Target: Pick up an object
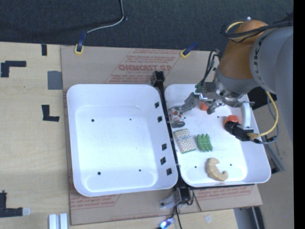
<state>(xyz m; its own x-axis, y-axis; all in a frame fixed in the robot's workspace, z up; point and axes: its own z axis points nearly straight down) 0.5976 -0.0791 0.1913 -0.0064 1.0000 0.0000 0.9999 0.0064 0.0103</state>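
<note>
Left bin (114,142): at the left of the bench, it lay bare — apparently the drop side.
Right bin (240,175): it held the pickable clutter, all loose.
Bin's left wall: a small metallic piece (177,116), then a pale pad (185,140) just below.
Middle: a green block (205,142) beside the pad; a tan crescent (215,169) nearer the front.
Gripper (200,101): poised low over the bin's back — I cannot tell its state.
Far right: a red piece (231,119) apart.

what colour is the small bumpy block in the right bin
Green, seen in the camera view: the bumpy block.
</note>
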